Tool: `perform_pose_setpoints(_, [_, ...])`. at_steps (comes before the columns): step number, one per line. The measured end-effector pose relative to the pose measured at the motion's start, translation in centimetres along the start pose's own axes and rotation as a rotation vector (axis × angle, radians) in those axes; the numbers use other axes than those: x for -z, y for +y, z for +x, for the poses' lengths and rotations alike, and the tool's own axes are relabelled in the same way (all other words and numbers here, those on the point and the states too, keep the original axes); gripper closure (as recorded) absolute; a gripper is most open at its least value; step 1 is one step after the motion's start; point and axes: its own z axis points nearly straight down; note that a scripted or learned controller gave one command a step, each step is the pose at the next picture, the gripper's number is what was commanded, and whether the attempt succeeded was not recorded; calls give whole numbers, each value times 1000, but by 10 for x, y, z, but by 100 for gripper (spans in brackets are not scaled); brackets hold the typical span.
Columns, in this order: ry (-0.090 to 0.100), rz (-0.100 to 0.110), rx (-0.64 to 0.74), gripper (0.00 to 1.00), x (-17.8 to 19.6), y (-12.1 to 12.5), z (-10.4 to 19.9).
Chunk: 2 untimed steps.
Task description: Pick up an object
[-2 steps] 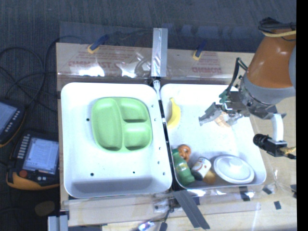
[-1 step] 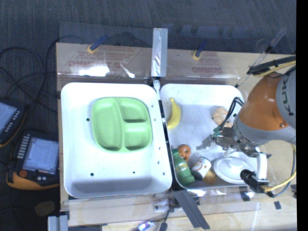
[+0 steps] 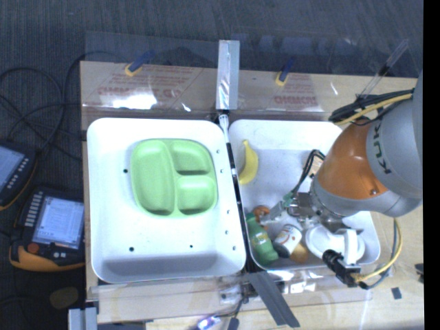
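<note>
My gripper (image 3: 297, 210) is low in the right bin (image 3: 275, 139), over a heap of small things near its front edge. In that heap lie a green bottle-like item (image 3: 260, 243), a white and red piece (image 3: 286, 238), a brownish piece (image 3: 300, 251) and a small orange piece (image 3: 257, 212). A yellow banana (image 3: 248, 162) lies apart, against the bin's left wall. A white round item (image 3: 323, 240) sits under the wrist. The arm's orange band (image 3: 352, 170) hides the bin's right part.
The left bin (image 3: 103, 205) holds a green divided plate (image 3: 173, 176) with three compartments. A metal divider post (image 3: 227, 74) stands at the back between the bins. Tablets and cables lie on the floor at the left.
</note>
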Motion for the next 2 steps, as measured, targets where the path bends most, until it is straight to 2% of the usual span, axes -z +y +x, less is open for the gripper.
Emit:
perform_pose_setpoints(1, [2, 16, -165, 0, 15, 11, -44])
perform_pose_setpoints(2, [-1, 11, -371, 0, 12, 42, -70])
